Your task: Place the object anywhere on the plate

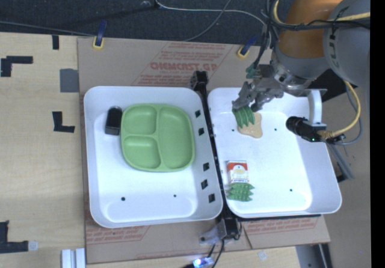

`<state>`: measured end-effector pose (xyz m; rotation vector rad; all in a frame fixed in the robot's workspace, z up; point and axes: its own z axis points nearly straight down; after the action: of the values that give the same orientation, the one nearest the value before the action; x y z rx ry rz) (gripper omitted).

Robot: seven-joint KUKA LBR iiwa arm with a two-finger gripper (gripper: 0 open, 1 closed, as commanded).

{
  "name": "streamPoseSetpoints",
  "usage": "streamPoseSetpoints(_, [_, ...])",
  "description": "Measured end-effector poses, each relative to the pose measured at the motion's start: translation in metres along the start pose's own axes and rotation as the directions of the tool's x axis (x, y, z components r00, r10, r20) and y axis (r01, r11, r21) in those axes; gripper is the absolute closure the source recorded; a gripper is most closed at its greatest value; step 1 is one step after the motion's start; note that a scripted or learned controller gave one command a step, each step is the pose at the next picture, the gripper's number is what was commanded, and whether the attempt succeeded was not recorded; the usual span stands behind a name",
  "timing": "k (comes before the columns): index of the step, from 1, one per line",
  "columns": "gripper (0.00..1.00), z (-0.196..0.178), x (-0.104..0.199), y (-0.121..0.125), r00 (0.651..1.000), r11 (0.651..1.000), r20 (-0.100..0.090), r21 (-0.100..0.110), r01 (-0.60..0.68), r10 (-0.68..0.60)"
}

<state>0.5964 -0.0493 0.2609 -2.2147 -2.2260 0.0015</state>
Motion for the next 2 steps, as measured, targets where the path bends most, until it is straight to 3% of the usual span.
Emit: streamPoseSetpoints(2, [1.0, 0.021, 0.097, -0.011, 1.0, 1.0, 0.0, 0.002, 0.0, 0.0])
